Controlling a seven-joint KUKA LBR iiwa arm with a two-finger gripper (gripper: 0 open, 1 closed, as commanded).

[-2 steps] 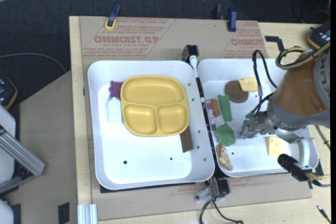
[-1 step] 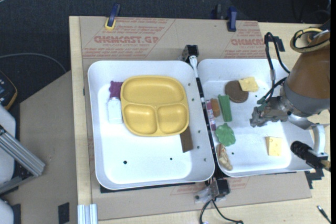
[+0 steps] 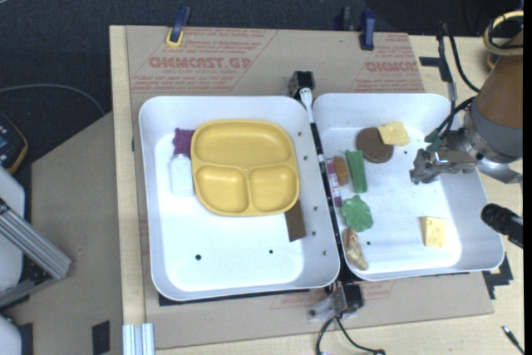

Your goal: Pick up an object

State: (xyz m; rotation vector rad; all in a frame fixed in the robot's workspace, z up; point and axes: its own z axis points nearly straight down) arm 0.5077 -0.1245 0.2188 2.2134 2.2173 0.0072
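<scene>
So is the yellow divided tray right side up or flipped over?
Right side up: the yellow divided tray in the left bin shows its three hollow compartments facing the camera.

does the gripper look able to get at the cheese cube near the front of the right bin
Probably yes. The gripper hangs over the right bin, and the cheese cube lies alone on bare white floor just in front of it, with nothing stacked on it or crowding it.

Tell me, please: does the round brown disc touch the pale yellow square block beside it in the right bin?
Touching. The camera view shows the round brown disc and the pale yellow square block meeting edge to edge, with no white floor visible between them.
</scene>
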